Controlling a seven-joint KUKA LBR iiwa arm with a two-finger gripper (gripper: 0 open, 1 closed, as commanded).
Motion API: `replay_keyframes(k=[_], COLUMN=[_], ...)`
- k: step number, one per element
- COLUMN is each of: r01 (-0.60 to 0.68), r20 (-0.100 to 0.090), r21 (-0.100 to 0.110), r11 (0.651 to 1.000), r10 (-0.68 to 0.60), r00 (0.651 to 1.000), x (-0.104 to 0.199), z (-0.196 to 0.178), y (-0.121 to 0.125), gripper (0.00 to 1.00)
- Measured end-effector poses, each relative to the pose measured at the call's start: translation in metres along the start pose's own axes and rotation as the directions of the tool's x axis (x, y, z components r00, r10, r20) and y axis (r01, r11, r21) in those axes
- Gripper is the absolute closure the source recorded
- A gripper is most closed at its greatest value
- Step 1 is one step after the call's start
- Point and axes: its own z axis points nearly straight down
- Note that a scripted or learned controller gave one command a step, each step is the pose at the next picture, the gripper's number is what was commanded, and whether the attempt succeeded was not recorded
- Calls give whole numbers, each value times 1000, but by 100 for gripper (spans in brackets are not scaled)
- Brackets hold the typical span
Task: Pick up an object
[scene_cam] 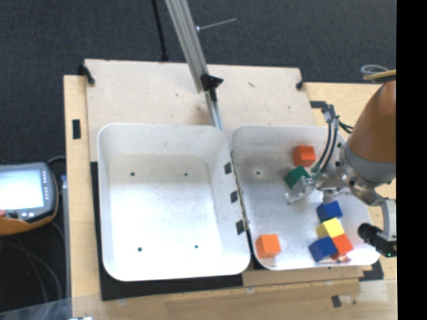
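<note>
I count two shallow white bins: the left bin (167,199) and the right bin (267,155). In the right one lie two orange cubes (304,155) (269,245), two blue cubes (329,211) (322,249), one yellow cube (331,229) and one green block (296,177). A red-orange piece (343,244) sits half hidden behind the cluster. The metal gripper (298,191) seems to touch the green block; I cannot tell how its jaws stand.
</note>
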Motion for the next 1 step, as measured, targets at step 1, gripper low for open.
replay_keyframes(k=[1], r01=[2], r20=[0], r21=[7], r11=[1000], r10=[-2], r00=[1000], x=[-23], z=[54], y=[0], gripper=[0])
